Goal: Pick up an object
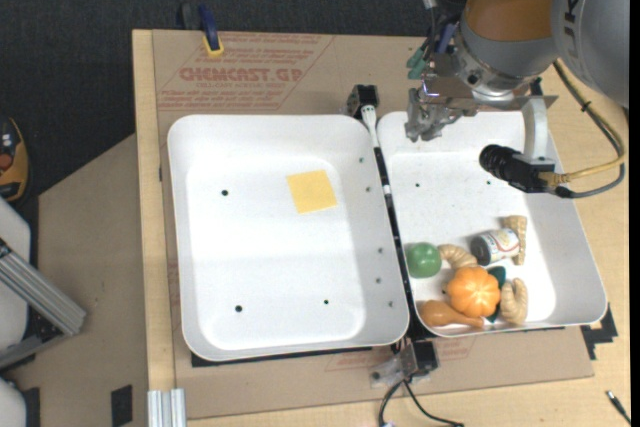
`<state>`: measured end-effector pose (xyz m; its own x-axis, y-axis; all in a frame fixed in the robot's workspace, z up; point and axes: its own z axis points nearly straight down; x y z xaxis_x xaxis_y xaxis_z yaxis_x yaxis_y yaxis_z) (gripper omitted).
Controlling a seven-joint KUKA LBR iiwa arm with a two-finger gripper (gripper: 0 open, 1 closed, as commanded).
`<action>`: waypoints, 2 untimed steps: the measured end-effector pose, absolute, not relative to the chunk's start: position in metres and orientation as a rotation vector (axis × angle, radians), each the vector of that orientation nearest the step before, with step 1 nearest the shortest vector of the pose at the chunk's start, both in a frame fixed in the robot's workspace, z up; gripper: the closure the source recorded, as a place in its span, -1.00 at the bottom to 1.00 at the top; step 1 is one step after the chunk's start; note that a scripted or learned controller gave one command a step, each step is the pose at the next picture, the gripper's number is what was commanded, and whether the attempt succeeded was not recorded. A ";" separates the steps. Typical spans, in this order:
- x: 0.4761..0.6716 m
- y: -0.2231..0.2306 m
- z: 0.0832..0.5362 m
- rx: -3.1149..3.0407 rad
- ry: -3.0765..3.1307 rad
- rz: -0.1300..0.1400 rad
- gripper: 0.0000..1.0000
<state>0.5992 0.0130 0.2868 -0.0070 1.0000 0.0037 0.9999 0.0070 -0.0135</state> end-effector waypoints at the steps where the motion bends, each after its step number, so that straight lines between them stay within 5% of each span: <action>1: 0.591 0.031 0.414 -2.223 -2.232 -0.017 1.00; 2: 0.633 0.089 0.292 -2.211 -2.223 0.009 1.00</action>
<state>0.6329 0.0886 0.2915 -0.0050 1.0000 0.0003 1.0000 0.0050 -0.0084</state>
